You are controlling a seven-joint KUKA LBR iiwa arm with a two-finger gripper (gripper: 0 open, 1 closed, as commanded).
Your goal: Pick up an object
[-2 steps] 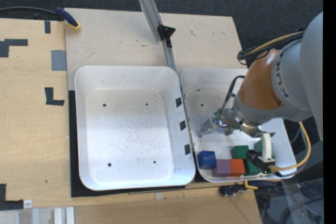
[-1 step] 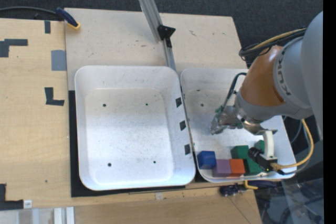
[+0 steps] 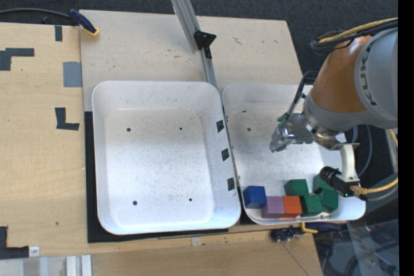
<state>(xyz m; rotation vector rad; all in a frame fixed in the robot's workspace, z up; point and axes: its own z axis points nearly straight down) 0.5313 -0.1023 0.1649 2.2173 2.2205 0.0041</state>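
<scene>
Several small blocks lie along the near edge of the right bin (image 3: 259,106): a blue block (image 3: 255,196), a purple block (image 3: 275,205), an orange block (image 3: 292,205) and green blocks (image 3: 305,196). My gripper (image 3: 279,141) hangs over the middle of the right bin, above and behind the blocks and apart from them. Nothing shows between its fingers.
The left bin (image 3: 155,152) sits beside the right one. A slanted metal rail (image 3: 184,3) crosses the bench toward the gap between the bins. Cables run at the right by the arm (image 3: 352,84). Tape marks lie on the wooden bench at left.
</scene>
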